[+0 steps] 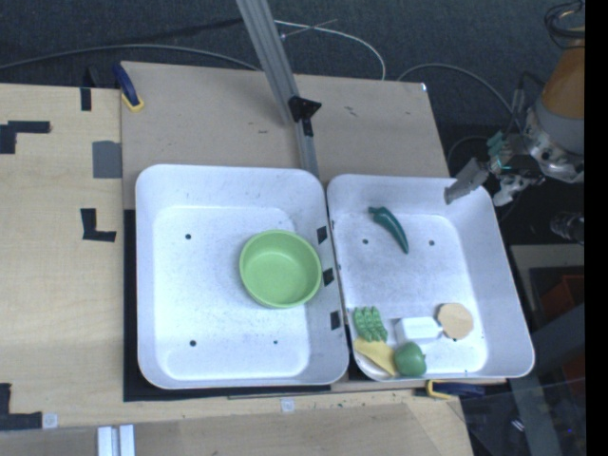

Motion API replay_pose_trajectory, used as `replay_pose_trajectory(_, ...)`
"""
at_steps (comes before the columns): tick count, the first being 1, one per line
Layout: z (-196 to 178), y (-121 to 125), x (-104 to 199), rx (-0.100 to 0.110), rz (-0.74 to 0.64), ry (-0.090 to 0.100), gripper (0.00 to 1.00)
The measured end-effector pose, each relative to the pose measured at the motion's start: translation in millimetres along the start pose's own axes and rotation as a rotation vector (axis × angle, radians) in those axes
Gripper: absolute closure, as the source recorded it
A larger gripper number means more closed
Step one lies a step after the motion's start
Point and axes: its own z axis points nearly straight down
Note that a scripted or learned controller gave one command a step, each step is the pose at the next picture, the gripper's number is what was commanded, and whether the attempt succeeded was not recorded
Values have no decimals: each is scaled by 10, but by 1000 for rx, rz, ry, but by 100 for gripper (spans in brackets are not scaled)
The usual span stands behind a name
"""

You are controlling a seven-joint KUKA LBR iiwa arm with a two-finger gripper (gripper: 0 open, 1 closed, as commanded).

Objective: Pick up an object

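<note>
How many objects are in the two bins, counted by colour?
Green: 4, bowl, pepper, ridged piece, ball
Yellow: 1, piece
White: 1, block
Tan: 1, round piece
Total: 7

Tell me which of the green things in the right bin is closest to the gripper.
The dark green pepper, lying alone near the right bin's far edge. The other green pieces sit clustered in the near corner, farther from the gripper.

Pincer (472, 180) apparently bare, arm (560, 103) at right.
</note>
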Motion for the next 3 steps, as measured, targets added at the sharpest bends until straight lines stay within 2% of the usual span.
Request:
replay_pose_trajectory(1,0,0,0,0,0,0,0)
replay_pose_trajectory(3,905,-53,-64,5,2,0,0)
